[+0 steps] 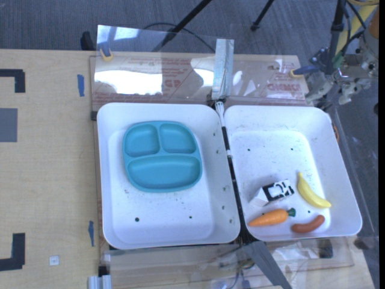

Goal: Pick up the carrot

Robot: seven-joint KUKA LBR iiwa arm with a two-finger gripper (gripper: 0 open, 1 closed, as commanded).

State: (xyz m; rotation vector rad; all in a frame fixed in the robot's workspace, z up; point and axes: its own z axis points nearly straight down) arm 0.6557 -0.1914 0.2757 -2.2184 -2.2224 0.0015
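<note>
1. The carrot [271, 218] lies untouched at six o'clock in the right bin [343, 155], between a sausage [308, 224] and a black-and-white toy [278, 191].
2. The gripper's [337, 80] grasp I cannot tell; I judge the reach not begun.
3. Next: descend toward five o'clock, straddling the carrot.

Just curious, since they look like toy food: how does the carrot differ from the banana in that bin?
The carrot is orange with a green tip; the banana is plain yellow. The carrot is straight, the banana curved. The carrot lies nearly crosswise, the banana slants along the bin's right side. Both lie loose in the right bin.
</note>
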